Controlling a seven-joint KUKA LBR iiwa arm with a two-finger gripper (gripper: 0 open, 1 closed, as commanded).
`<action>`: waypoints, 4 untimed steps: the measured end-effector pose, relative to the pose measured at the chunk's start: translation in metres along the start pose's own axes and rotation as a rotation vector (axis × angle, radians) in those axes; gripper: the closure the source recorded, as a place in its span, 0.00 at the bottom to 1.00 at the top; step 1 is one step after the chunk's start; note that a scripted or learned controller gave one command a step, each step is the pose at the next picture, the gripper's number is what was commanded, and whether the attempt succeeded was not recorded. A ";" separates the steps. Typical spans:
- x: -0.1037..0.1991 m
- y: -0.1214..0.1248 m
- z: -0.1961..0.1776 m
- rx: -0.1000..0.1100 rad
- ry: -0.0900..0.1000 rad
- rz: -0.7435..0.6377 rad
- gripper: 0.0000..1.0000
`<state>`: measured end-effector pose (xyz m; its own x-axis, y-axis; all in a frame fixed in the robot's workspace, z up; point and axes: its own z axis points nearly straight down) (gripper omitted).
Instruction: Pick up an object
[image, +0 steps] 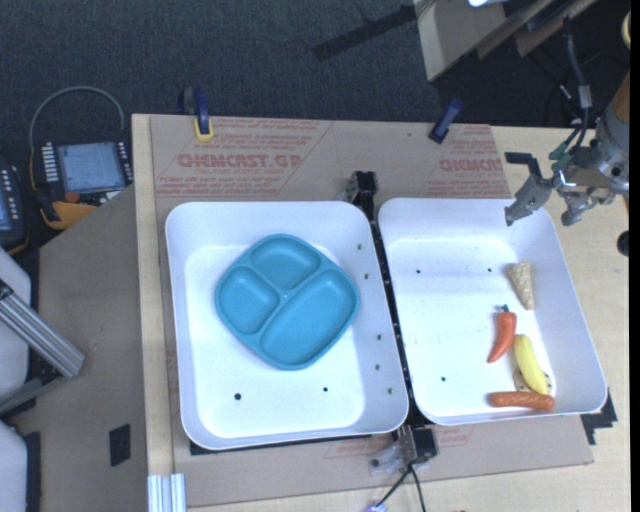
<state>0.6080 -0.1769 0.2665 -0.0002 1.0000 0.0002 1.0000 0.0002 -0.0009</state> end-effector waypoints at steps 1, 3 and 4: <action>-0.003 -0.001 0.043 0.005 0.001 0.000 0.00; -0.006 0.005 0.129 0.004 0.001 0.000 0.00; -0.007 0.006 0.115 -0.003 -0.001 -0.001 1.00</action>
<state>0.6141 -0.1835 0.1520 -0.0008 1.0000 -0.0012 1.0000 0.0008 0.0019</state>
